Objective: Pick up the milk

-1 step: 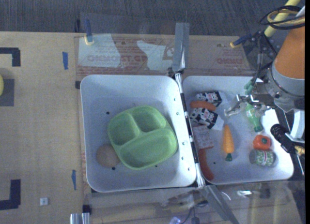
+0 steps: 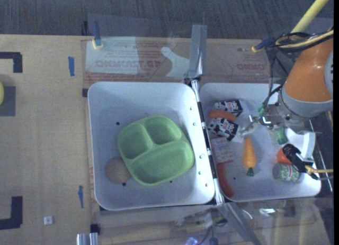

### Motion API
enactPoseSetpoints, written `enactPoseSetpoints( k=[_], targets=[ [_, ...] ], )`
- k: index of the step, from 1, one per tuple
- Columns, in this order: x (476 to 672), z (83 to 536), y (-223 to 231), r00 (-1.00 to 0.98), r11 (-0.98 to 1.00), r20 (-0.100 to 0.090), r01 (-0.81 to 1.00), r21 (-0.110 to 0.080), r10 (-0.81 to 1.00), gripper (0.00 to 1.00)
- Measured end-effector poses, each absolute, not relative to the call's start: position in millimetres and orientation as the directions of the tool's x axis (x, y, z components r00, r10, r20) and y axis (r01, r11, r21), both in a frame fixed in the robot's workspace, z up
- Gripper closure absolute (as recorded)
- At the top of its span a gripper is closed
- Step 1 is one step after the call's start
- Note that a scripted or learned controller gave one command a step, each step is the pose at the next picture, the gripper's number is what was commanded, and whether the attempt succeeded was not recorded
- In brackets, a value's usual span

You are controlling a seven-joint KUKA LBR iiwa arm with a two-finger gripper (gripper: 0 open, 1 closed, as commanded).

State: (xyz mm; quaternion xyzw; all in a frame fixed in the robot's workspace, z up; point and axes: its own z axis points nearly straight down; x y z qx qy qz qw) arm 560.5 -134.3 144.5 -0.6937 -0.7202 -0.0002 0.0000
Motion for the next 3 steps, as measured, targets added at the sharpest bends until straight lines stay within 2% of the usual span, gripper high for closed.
enactPoseSetpoints(
  k=[1,2,3],
  targets=[
    [632.6,114,-99,-0.038,0.038,-0.005,0.999,0.015,0.999,0.0],
    [633.4,125,-95,-0.039,0.039,0.002,0.999,0.015,0.999,1.0],
    [607.2,198,-100,-0.118,0.118,-0.001,0.993,0.003,0.993,1.0]
  ],
)
